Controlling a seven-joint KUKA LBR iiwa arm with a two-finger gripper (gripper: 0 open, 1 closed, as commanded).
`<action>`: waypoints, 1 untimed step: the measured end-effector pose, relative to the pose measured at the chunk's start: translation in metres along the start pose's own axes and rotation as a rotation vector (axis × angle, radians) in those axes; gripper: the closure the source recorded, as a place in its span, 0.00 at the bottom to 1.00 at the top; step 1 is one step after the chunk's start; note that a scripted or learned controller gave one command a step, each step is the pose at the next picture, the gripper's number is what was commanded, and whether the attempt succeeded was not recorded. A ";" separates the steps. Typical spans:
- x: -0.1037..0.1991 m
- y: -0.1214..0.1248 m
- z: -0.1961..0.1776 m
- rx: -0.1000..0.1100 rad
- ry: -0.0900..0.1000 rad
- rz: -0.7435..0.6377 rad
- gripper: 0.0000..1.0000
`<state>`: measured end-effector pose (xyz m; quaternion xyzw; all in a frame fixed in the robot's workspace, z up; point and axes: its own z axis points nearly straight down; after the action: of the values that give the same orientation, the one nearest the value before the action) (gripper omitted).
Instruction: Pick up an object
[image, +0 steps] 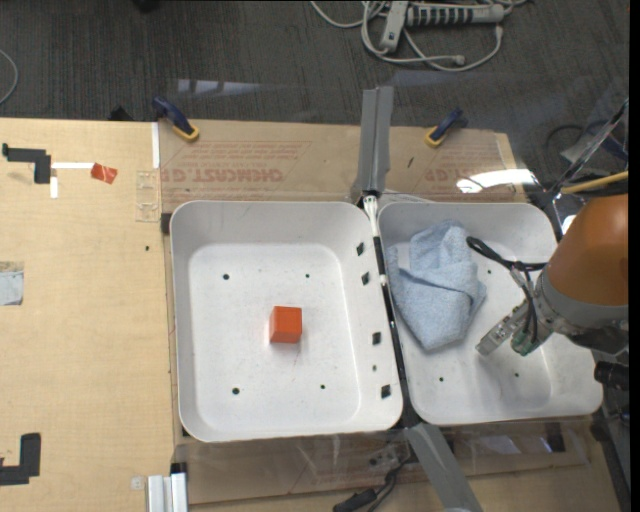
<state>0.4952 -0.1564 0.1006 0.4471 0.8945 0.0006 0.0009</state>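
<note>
An orange-red block (286, 325) lies near the middle of the left white bin (200, 290). A crumpled light-blue cloth (434, 285) lies in the left half of the right bin (570, 395). My gripper (503, 338) hangs over the right bin, just right of the cloth's lower edge, reaching in from the right under the orange wrist band (598, 250). Nothing shows between its fingers.
The two bins meet at a black-clipped seam (380, 300). Cardboard (300, 165) lies behind them, with clamps at its back edge. A wooden board (80, 300) spreads to the left. Cables (430, 30) lie on the floor beyond.
</note>
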 end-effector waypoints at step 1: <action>-0.031 -0.020 0.009 0.001 0.000 -0.041 1.00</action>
<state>0.4972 -0.1932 0.0917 0.4286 0.9035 0.0000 0.0007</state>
